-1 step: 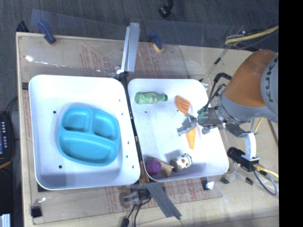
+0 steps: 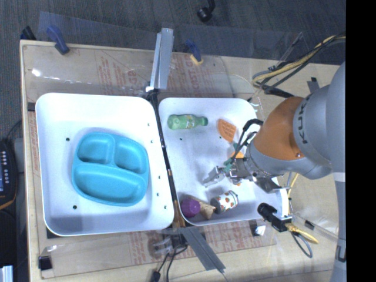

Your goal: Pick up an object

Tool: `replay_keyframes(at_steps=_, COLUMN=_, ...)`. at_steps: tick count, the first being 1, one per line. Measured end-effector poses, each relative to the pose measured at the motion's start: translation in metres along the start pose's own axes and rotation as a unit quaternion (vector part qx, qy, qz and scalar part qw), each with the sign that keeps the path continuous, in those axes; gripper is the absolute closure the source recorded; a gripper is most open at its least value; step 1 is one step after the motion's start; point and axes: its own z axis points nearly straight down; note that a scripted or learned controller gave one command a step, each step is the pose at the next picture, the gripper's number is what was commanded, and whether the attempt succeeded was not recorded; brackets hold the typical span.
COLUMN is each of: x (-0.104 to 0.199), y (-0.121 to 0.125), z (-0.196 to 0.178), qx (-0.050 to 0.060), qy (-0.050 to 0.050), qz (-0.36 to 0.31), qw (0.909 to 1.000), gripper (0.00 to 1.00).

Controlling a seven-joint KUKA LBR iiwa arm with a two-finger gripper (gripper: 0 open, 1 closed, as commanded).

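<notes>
I see my end effector (image 2: 216,175) spread wide over the right bin (image 2: 182,157), gripping nothing. Green bottle (image 2: 187,121) lies near the far wall; purple toy (image 2: 190,207) sits by the near wall.

From my seat at the remote station I see a dark grey carpeted floor (image 2: 106,4) across the top of the view, with the black wheeled foot of a chair (image 2: 205,10) standing on it. Below that lies the pale wooden bench (image 2: 88,63), its top covered by a clear plastic sheet (image 2: 247,46) that catches the even overhead light. Two blue clamps (image 2: 59,40) grip the bench's far edge, one near the left corner and one nearer the middle. A grey metal bar (image 2: 161,57) runs upright from that edge. Yellow and black cables (image 2: 294,66) trail over the right side, and a dark device (image 2: 6,169) sits at the left border.
</notes>
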Motion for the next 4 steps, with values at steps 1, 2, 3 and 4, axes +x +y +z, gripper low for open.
replay_keyframes(at_steps=1, x=0.0, y=0.0, z=-0.01, qx=0.001, qy=0.0, qz=-0.002, qw=1.0, gripper=1.0)
replay_keyframes(at_steps=2, x=0.0, y=0.0, z=-0.01, qx=0.001, qy=0.0, qz=-0.002, qw=1.0, gripper=0.0)
replay_keyframes(at_steps=3, x=0.006, y=-0.019, z=-0.001, qx=0.0, qy=0.0, qz=-0.001, qw=1.0, gripper=0.0)
replay_keyframes(at_steps=4, x=0.021, y=0.061, z=-0.001, qx=0.0, qy=0.0, qz=-0.001, qw=1.0, gripper=0.0)
